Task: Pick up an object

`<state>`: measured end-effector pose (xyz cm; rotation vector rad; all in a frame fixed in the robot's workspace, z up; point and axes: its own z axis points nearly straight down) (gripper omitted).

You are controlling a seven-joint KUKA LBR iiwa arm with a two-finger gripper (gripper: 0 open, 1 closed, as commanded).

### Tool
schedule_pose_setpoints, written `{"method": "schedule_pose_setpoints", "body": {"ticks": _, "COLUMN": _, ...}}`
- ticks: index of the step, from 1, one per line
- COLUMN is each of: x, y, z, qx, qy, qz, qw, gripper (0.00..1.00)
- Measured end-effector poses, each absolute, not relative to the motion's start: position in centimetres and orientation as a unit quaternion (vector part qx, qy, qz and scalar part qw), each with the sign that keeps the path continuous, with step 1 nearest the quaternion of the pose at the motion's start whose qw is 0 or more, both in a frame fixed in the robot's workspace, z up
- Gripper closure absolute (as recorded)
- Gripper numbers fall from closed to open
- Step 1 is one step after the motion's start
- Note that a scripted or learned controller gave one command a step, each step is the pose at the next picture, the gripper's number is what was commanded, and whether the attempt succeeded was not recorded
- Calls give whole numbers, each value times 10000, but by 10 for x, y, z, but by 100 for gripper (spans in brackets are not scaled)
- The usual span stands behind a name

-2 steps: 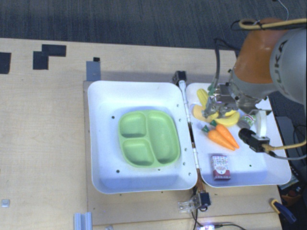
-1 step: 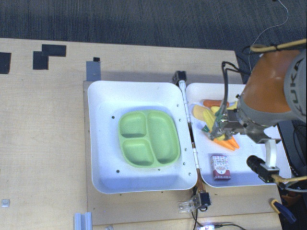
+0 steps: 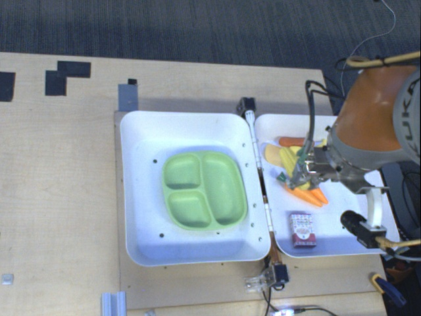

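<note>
We see the gripper (image 3: 304, 172) low in the right bin (image 3: 342, 245), over a pile of toy vegetables (image 3: 299, 176) (carrots, corn); whether its jaws are open we cannot tell. A small box (image 3: 302, 230) lies nearby.

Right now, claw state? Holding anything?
Claw: down in the right bin over the pile of toy vegetables; open or shut cannot be told, and no grasp is visible.

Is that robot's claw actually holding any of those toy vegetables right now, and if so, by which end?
It cannot be told. The gripper sits low in the right white bin, among the orange plastic carrot and yellow plastic corn cob, hiding any contact.
</note>
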<state>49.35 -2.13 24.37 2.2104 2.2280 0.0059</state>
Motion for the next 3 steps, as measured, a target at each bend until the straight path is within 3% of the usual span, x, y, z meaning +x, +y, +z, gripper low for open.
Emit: {"method": "schedule_pose_setpoints", "body": {"ticks": 3, "x": 497, "y": -20, "z": 275, "qx": 6984, "qy": 7157, "qz": 46, "qw": 35, "gripper": 100}}
